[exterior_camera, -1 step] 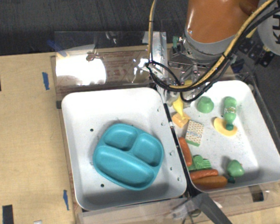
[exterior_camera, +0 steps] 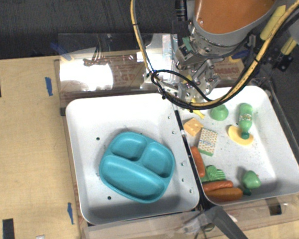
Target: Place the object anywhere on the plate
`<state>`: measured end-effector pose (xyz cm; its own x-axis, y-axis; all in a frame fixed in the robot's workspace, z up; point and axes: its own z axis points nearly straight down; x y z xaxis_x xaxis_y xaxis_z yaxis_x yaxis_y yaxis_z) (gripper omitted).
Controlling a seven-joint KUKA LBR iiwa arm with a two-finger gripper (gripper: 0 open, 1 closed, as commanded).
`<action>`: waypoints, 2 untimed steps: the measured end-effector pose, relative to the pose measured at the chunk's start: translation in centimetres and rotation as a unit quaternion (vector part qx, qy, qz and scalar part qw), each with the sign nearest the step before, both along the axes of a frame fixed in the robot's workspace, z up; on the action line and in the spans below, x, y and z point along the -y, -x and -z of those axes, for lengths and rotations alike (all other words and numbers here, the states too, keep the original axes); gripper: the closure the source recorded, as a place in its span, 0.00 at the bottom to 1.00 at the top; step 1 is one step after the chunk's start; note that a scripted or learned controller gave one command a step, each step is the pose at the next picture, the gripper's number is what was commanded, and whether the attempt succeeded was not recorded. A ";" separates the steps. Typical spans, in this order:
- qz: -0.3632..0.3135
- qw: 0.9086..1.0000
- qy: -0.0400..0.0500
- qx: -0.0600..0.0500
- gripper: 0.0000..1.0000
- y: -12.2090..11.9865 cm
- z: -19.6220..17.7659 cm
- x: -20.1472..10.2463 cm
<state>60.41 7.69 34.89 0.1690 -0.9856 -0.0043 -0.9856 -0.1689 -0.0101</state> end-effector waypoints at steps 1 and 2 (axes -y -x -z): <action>0.143 0.990 0.001 -0.005 1.00 1.0 8.8 2.9; 0.041 0.999 0.000 -0.001 1.00 1.9 6.3 0.4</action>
